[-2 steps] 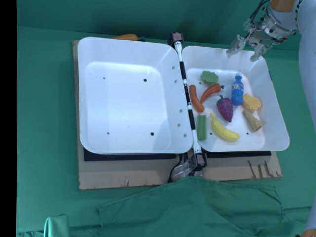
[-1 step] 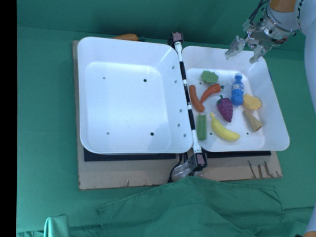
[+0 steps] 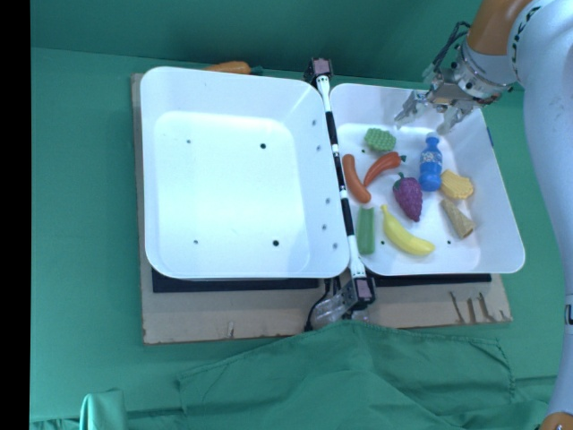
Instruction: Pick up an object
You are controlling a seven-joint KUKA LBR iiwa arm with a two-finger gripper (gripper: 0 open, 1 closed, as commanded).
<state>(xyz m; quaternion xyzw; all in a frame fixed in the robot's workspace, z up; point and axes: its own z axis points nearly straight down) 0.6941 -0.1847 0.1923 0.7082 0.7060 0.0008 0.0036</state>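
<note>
Camera view, progress: I judge nothing picked yet; every toy I can see lies in the right bin [image 3: 501,240], in the right half of the frame.
Gripper: my gripper [image 3: 434,110] hangs over the upper edge of that bin, right of centre near the top, with its fingers spread apart and nothing between them.
Candidate objects: the blue bottle [image 3: 431,163] lies just below the gripper and looks the nearest pick; the green bumpy piece [image 3: 380,139] sits to its left.
Other toys: red chili [image 3: 383,166], orange sausage [image 3: 355,178], purple grapes [image 3: 408,196], yellow banana [image 3: 406,236], green cucumber [image 3: 366,229], a yellow piece [image 3: 457,184] and a tan cone [image 3: 457,219], all clustered mid-bin.
Left to do: descend, close on one toy, lift.
Edges: the bin's upper rim is directly under the gripper, so I would move down-frame before lowering; the divider rail [image 3: 338,173] borders the cluster on the left.
Open room: the bottle has bare white floor above it; the lower right corner of the bin is bare too.
Left bin: the left bin [image 3: 179,97] fills centre-left, with an orange item [image 3: 229,66] outside its top rim.
</note>
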